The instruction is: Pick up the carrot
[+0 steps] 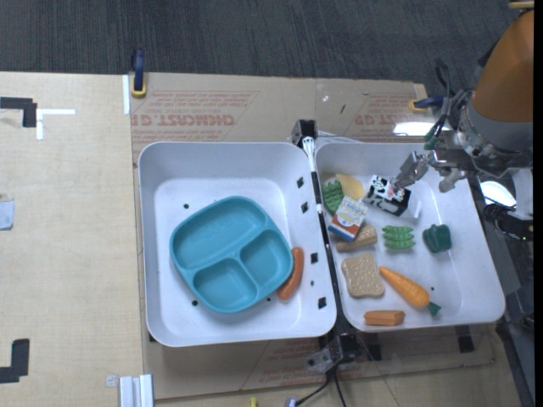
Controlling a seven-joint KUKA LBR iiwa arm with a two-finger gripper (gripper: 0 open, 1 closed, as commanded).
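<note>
The carrot (405,287) is orange with a small green top and lies slantwise near the front of the right bin (475,261), its green end pointing to the front right. My gripper (430,175) hangs over the back of that bin, well behind the carrot and just right of a black-and-white cow toy (389,193). It is open, and nothing is between its fingers (412,170).
Around the carrot lie a bread slice (363,275), a small orange sausage (383,318), pea pods (397,237) and a green pepper (437,238). Further back are a milk carton (348,219) and a leafy green (333,195). The left bin holds a teal divided plate (231,253) and a hot dog (291,274).
</note>
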